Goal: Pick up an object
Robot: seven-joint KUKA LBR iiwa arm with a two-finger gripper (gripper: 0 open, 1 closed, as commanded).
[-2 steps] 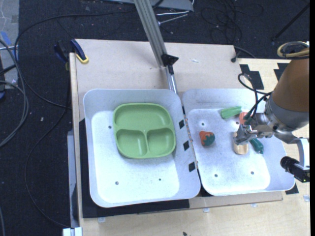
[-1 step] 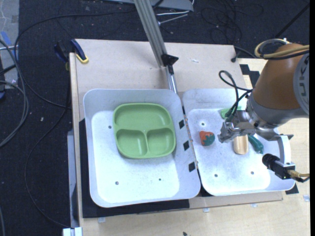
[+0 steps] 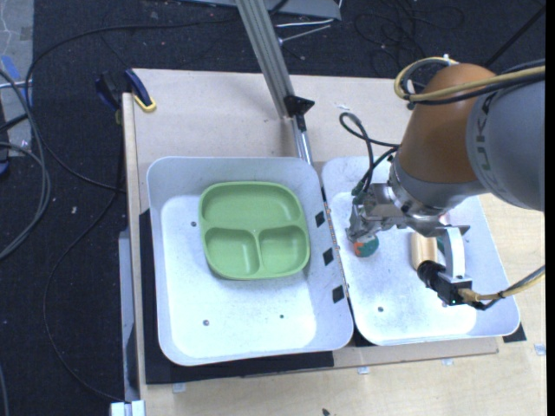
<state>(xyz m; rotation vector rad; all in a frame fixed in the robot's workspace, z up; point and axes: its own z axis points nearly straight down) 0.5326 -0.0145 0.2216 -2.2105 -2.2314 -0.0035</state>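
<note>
Camera view: my arm (image 3: 486, 137) comes in from the right, orange band above the wrist, and hangs over the right bin (image 3: 408, 319). My gripper (image 3: 361, 232) points down at the bin's left part, close to the seam between the two bins. Right below the tips sits a small round object (image 3: 367, 247), teal with an orange-red patch, on the bin floor. It looks to be at or touching the tips; I can't tell whether it is actually pinched, nor whether the hand is spread or pressed together, too small and shadowed. Just right of it, a tan cylinder (image 3: 423, 250) lies on the bin floor beside a white piece with a green edge (image 3: 454, 251), partly under my wrist. Left bin (image 3: 173, 319) holds a green divided plate (image 3: 255, 230), flat, three compartments, well apart from my gripper.
</note>
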